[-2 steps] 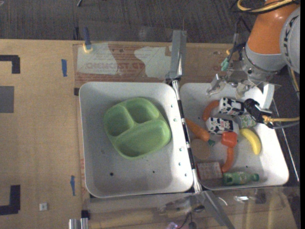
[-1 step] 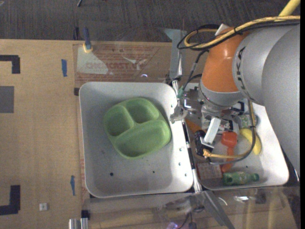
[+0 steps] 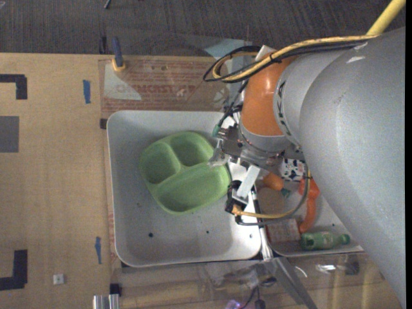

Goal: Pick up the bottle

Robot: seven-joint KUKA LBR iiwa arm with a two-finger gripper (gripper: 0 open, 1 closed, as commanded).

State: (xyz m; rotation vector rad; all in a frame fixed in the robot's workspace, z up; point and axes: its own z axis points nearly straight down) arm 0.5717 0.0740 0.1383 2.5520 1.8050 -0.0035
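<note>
Green bottle (image 3: 325,240) lies along the right bin's (image 3: 328,224) lower edge.
Gripper (image 3: 222,156) hangs over the green divided plate's (image 3: 183,172) right rim; whether it is clenched or released cannot be told.

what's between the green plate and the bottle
Between the green plate and the bottle, the camera view shows the two bins' adjoining rims and a brownish item too unclear to name.
</note>
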